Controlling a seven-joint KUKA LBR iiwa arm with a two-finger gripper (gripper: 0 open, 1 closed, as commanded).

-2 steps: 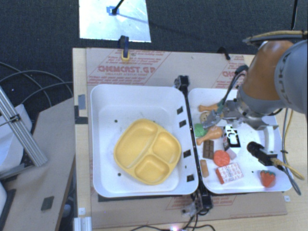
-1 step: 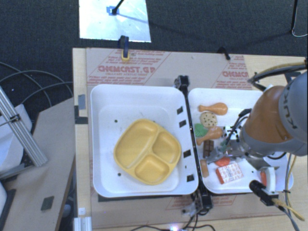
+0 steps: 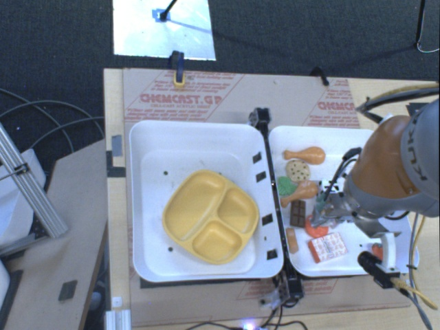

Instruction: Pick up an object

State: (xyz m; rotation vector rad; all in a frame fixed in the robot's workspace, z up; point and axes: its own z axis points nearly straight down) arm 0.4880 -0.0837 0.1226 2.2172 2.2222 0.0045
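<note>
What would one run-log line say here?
arm: over right bin | gripper: low among toy food | yellow tray: left bin

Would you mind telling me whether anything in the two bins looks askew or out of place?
Only the yellow divided tray in the left bin: it lies turned at an angle to the bin walls. The toy food pieces in the right bin lie loose; nothing looks spilled or damaged.

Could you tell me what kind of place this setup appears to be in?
Probably a robotics lab's pick-test bench. A grey and orange arm reaches over two white bins, one holding toy food such as a drumstick, the other a yellow compartment tray; loose cables cross the dark floor.
</note>
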